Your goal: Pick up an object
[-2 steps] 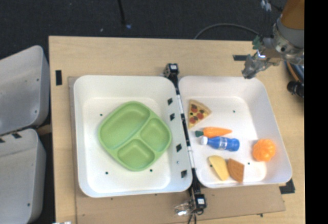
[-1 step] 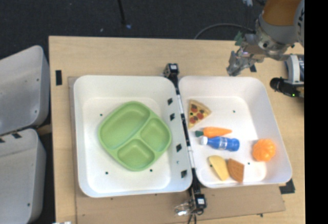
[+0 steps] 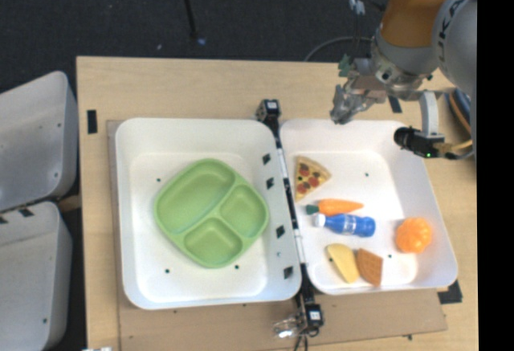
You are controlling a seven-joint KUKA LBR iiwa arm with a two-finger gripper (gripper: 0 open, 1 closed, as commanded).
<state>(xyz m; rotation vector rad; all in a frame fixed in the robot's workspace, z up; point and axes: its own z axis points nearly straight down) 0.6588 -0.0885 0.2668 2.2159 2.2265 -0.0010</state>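
**Claw above the right bin's far rim, toys all on the near side of it**

The tabletop carries two bins. The left bin lies well to the claw's left and holds a green tray. The right bin lies directly under and nearer the camera than the claw, which hangs over that bin's far edge; whether its tips are spread or closed I cannot tell, and nothing shows between them.

Every candidate sits nearer the camera than the claw. The orange lies near and to its right. The bottle lies straight in front, long axis crosswise, just beyond the cheese and bread. The carrot touches the bottle's far side, also crosswise. The pizza slice is closest, slightly left, so probably the shortest reach.
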